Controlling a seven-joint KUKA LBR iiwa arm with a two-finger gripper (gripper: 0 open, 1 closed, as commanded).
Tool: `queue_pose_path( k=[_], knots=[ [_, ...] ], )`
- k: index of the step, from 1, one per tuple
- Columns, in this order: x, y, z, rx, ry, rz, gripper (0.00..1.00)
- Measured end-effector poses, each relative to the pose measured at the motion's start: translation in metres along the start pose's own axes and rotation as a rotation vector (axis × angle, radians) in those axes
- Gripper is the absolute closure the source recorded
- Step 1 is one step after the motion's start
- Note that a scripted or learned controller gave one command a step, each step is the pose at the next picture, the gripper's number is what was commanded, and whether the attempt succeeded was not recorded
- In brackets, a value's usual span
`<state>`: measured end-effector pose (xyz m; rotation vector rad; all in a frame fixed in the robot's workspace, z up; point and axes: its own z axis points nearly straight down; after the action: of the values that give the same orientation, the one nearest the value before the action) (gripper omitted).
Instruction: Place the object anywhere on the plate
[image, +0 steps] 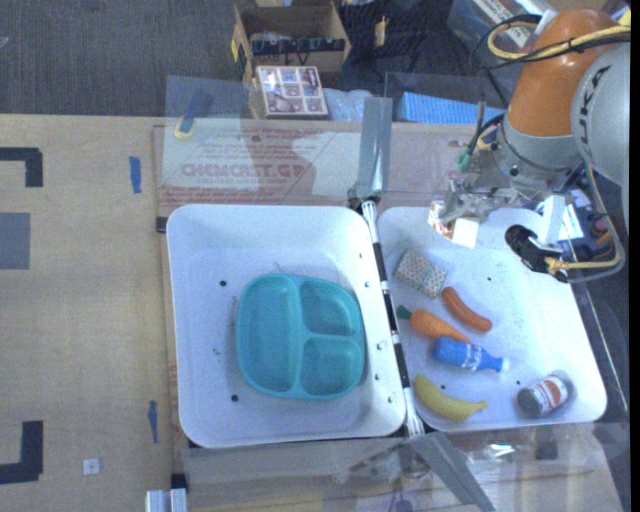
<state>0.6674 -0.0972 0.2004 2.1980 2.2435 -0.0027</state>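
While the grey arm with its orange band reaches in over the upper corner of the right bin, the gripper hangs near that bin's upper left edge with a small white and orange object at its tip; whether that object sits between the fingers, or whether they are open or closed, cannot be told from this slant. Taking the teal plate as landmark: it lies in the middle of the left bin, divided into three compartments, and nothing rests on it. The gripper and the small object are well to the plate's upper right, across the divider between the bins. Also right of the plate, in the right bin, lie a speckled tan block, a red-orange sausage, a carrot closest to the plate, a blue bottle, a banana to the plate's lower right, and farthest off a dark can with a red band. Above the plate, beyond the left bin, a clear sheet covers a board with faded reddish lettering that is too blurred to read surely. Further above stands a cardboard box with a patterned card leaning at its front.
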Motion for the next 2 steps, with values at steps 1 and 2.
queue_pose_path(
  k=[1, 2],
  knots=[
    [0.046, -0.072, 0.016, 0.001, 0.002, 0.06, 1.0],
    [0.101, -0.123, 0.017, 0.004, 0.002, 0.218, 1.0]
  ],
)
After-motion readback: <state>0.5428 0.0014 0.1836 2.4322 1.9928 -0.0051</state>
